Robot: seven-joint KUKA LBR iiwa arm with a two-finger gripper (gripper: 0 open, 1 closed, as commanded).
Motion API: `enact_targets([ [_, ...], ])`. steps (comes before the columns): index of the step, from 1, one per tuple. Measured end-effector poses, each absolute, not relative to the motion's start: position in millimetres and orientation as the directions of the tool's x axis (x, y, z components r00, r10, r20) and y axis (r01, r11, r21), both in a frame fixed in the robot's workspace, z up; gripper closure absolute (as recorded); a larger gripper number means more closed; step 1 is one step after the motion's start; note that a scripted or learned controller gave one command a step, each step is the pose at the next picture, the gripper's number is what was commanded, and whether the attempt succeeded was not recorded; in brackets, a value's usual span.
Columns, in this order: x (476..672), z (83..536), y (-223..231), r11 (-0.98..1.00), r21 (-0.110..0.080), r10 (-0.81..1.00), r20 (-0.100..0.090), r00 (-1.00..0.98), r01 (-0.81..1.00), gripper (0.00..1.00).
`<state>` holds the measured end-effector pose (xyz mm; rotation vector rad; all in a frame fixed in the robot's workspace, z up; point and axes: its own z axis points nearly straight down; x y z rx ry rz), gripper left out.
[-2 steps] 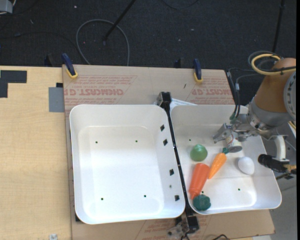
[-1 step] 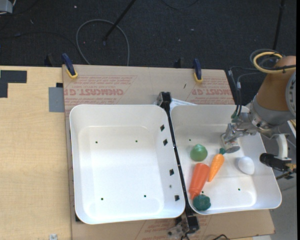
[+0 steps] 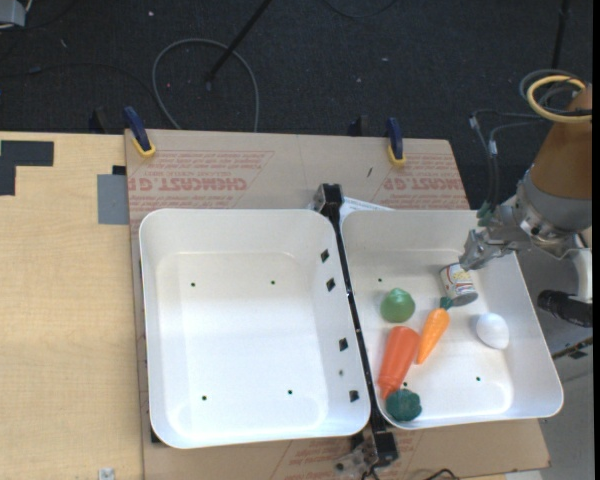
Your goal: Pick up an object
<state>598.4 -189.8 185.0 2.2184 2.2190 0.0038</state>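
The right bin holds several objects. A small tin can lies near its right wall, with a green ball to its left. A small orange carrot lies below the can, and a bigger carrot with a green leafy end sits by the bin's inner wall. A white egg rests at the right. My gripper reaches in from the right, directly above the can and very close to it. I cannot make out whether it touches the can.
The left bin stands next to the right one, with a black strip running between them. Both rest on cardboard held by two blue clamps. Wooden bench surface lies at the left.
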Motion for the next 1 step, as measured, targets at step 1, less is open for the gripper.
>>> enact_targets([
  [1, 598.8, 215.3, -190.2, 0.000, 0.002, 1.000, -0.001, 0.000, 1.000, 1.00],
])
